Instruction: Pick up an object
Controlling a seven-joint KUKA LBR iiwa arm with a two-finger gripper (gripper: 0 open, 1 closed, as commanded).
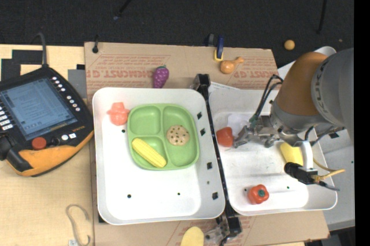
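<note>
My gripper [240, 138] hangs low over the left part of the right white bin [324, 199], under the grey arm with its orange band [298, 88]. Its tip is right beside a small red object [224, 136] at the bin's left wall; whether they touch is unclear. A yellow object [291, 153] lies just right of the gripper body. A red pepper with a green stem [258, 194] sits near the bin's front edge.
The left bin [110, 193] holds a green divided plate [134, 123] with a corn cob [149, 153] and a cookie [177, 135], plus a pink toy [117, 113]. Purple grapes [160, 76] and an orange gourd [229, 65] lie behind the bins. A teach pendant [40, 117] sits at the left.
</note>
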